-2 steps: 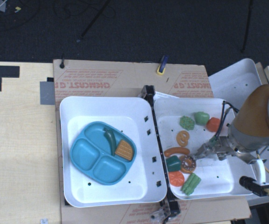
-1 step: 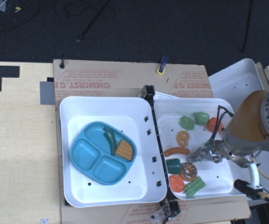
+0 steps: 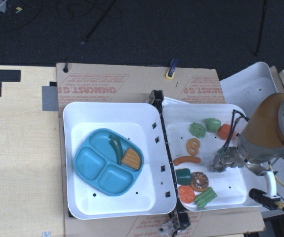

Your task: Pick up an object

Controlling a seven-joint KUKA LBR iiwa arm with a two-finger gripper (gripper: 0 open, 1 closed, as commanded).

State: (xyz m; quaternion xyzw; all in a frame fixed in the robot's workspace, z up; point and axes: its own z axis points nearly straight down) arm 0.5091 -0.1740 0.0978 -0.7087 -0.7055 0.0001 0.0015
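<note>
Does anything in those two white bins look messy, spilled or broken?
Nothing stands out. The blue tray sits flat in the left bin, holding two toy foods. The other toy foods lie loosely scattered in the right bin, none visibly damaged.

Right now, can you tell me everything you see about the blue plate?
The blue plate is a rounded tray with three sections, smooth and shiny like plastic. It lies flat in the left white bin, near the middle, turned at a slant to the bin's walls. In the upper right section sit a dark green piece, long and curved, and a tan waffle-like square with a grid pattern, close together. The other two sections show bare blue. The gripper is away in the right bin, not touching the plate.
</note>
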